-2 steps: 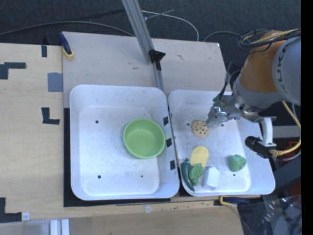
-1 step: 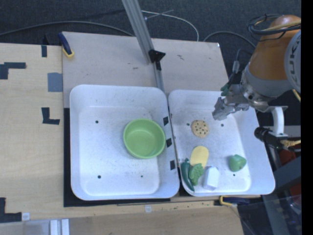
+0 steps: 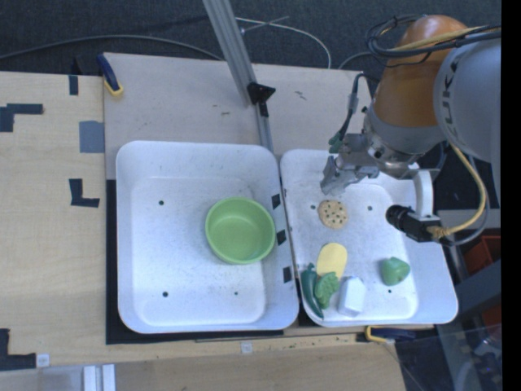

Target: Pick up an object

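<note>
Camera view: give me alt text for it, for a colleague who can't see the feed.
The arm's gripper hangs over the right bin, just above a round cookie. Nearer the front of that bin lie a yellow piece, a green leafy item, a white block and a green lump. The left bin holds a green bowl.

Light falls evenly from above, bright on the two white bins (image 3: 195, 157), whose floors read pale bluish with little glare. Shadows are soft and short; the green bowl (image 3: 240, 230) casts only a faint one. The dark floor at the top is dim and grainy. The whole frame is slightly soft, and the arm (image 3: 440, 72) looks blurred.
</note>
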Controlling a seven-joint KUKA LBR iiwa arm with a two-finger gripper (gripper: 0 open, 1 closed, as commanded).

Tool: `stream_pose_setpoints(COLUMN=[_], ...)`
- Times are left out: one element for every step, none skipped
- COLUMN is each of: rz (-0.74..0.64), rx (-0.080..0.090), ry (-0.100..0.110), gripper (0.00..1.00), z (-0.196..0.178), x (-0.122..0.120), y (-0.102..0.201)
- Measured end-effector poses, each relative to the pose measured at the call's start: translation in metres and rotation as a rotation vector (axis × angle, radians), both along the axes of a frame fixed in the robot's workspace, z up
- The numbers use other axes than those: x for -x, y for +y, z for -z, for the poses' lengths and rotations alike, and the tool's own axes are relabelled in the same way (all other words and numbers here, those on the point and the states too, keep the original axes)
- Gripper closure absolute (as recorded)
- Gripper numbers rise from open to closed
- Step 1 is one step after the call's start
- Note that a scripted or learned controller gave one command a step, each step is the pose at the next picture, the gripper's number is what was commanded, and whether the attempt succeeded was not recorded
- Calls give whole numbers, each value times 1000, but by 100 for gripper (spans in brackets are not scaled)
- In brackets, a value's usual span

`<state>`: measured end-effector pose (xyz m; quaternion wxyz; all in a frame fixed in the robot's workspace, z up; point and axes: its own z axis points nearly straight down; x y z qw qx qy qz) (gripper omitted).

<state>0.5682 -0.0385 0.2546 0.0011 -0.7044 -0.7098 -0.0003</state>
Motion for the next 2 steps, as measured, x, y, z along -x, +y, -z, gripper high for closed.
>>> stream_pose_setpoints(rz=[0, 2], rx=[1, 2], ry=[1, 2], gripper=[100, 100], z=[4, 23], x=[-6, -18], y=[61, 111])
